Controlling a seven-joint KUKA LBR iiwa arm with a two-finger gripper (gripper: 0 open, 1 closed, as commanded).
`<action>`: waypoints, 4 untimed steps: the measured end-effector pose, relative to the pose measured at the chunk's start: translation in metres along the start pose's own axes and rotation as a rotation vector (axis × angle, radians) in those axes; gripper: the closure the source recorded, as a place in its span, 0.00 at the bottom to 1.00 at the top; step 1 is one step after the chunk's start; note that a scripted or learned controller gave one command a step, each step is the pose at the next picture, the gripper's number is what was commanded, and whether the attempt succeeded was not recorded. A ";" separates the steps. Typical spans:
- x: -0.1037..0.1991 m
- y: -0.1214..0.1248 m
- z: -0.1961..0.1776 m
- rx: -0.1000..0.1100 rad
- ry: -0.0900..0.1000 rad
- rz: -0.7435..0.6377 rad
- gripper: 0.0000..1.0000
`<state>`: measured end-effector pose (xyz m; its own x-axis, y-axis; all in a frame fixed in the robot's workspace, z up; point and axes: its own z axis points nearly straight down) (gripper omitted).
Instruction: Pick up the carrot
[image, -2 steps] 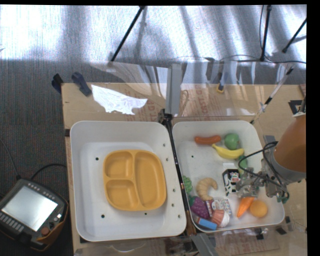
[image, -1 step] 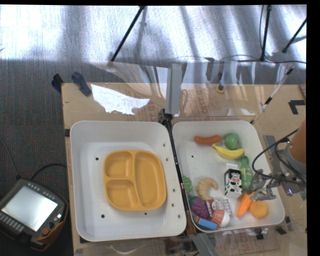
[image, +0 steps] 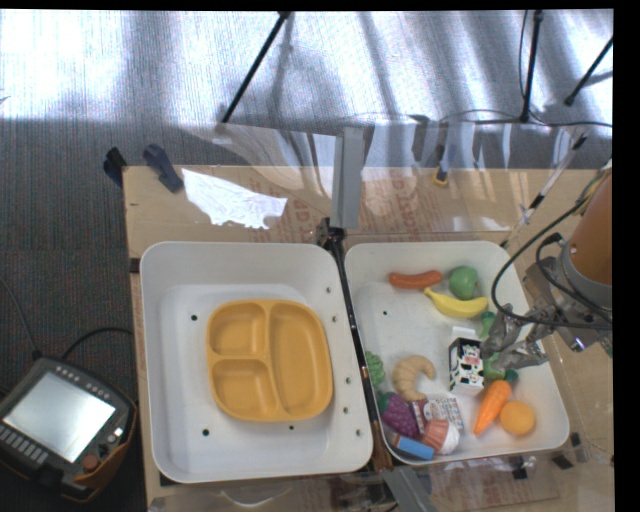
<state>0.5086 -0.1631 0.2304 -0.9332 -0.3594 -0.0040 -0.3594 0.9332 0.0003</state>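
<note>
Two fingers of the gripper (image: 512, 345) are seen spread apart over the right bin (image: 372, 262), with nothing clamped between them, though the tips are partly lost against the clutter, so this is said with some caution. The carrot (image: 491, 405) is found just below the gripper, lying tilted near the bin's right wall, with an orange ball (image: 517, 418) just beside it on the right. A small milk carton (image: 465, 364) is placed left of the carrot, and a croissant (image: 413, 374) further left. A banana (image: 456, 304), a green fruit (image: 463, 281) and a sausage (image: 415, 280) are gathered toward the far end. A yellow divided plate (image: 268, 360) is held in the left bin (image: 160, 300) on the desk (image: 150, 205).
</note>
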 end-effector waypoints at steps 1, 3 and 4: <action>0.030 -0.027 0.084 -0.008 0.012 0.028 1.00; -0.005 -0.054 0.063 -0.005 0.005 -0.132 1.00; -0.006 -0.054 0.061 -0.002 0.002 -0.132 0.00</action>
<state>0.5341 -0.2117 0.1690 -0.8778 -0.4790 -0.0021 -0.4790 0.8778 0.0022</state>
